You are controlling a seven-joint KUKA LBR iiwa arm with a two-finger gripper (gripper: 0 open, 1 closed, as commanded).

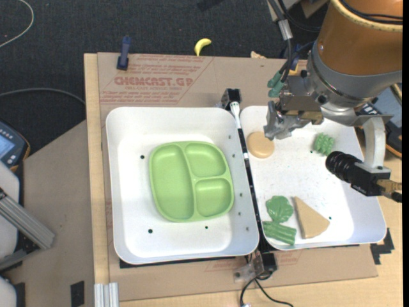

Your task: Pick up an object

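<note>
Left bin: shallow white tray holding one light-green divided plate with three compartments, lying flat near the bin's middle, all compartments bare; a few small dark specks dot the white floor around it. Right bin: shallow white tray, touching the left bin along a shared edge, holding several small items. Item one, a round tan disc, cookie-like, lying flat near the bin's upper left, close to the dividing edge. Item two, a small green knobbly piece, toward the upper right of the bin. Item three, a tan wedge shaped like a slice of cheese or bread, at the lower part of the bin. Item four, green leafy pieces, just beside the wedge on its left, touching or nearly so. Gripper: hangs over the right bin's upper left, its tip just above and beside the tan disc; whether the tip is spread or closed cannot be told, and nothing is seen held in it. Both bins sit on a brown cardboard sheet with red print; a small yellow banana-shaped object lies on the dark floor beyond it.
</note>
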